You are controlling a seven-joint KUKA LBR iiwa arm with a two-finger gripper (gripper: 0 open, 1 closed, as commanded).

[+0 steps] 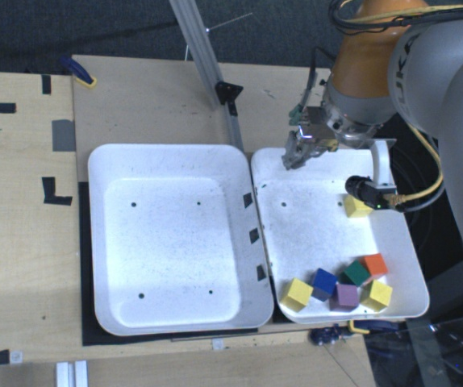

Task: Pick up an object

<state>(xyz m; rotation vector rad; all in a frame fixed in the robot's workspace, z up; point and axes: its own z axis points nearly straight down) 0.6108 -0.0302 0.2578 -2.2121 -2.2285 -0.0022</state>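
Observation:
My gripper [294, 158] hangs over the far left corner of the right bin [312, 216], its fingers pointing down with nothing visible between them. A yellow block [357, 207] lies alone by the bin's right wall. Along the near edge sits a cluster: a yellow block [298, 294], a blue block [324, 283], a purple block [346, 296], a green block [356, 274], an orange block [374, 264] and another yellow block [380, 294]. All of these lie well apart from the gripper.
The left bin [171, 232] stands beside the right one, joined by black clips. A slanted metal pole [203, 47] rises behind the bins. A black cable fitting [367, 190] hangs off the wrist above the lone yellow block.

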